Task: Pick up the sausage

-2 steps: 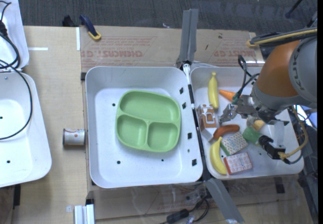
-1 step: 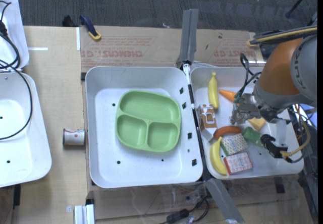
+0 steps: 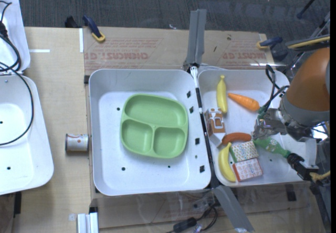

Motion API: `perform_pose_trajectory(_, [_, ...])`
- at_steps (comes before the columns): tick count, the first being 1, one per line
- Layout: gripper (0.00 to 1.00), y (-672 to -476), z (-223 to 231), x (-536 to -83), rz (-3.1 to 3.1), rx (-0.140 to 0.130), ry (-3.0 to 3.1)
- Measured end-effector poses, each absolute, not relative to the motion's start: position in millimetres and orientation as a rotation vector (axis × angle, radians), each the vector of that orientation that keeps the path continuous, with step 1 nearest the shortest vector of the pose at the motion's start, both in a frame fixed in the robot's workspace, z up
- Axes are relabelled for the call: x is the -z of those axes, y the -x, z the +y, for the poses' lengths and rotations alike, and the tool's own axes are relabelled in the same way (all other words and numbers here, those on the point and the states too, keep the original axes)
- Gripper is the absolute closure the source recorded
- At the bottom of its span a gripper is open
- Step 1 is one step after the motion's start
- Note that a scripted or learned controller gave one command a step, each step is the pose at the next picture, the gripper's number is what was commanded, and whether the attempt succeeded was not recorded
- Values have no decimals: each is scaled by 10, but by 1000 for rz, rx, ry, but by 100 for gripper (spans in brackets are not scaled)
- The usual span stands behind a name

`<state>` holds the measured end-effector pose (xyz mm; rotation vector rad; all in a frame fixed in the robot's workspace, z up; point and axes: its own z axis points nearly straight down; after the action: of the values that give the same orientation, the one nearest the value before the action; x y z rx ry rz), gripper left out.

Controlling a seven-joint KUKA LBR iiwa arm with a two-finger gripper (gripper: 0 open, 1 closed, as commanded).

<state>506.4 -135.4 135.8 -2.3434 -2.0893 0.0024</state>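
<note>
The sausage (image 3: 237,137) is a short reddish-brown link lying in the right bin (image 3: 247,77), just above a banana and a patterned packet. My gripper (image 3: 261,128) hangs low over the right bin, just right of the sausage's right end, beside a green bottle (image 3: 274,146). The grey arm with its orange band (image 3: 314,82) comes in from the right above it. Nothing shows between the fingers.
The right bin also holds a banana (image 3: 222,94), a carrot (image 3: 244,101), a small brown box (image 3: 216,121), a second banana (image 3: 226,162) and two packets (image 3: 245,159). A green divided plate (image 3: 155,125) sits in the left bin (image 3: 105,122). A small can (image 3: 77,143) lies on the bench.
</note>
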Motion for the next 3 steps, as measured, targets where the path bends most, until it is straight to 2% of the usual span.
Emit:
perform_pose_trajectory(1, [100, -5895, -1304, -905, -2162, -3, 2277])
perform_pose_trajectory(2, [100, -5997, -1408, -923, -2429, 0, 1996])
perform_pose_trajectory(3, [0, -5996, -1409, -924, -2429, 0, 1996])
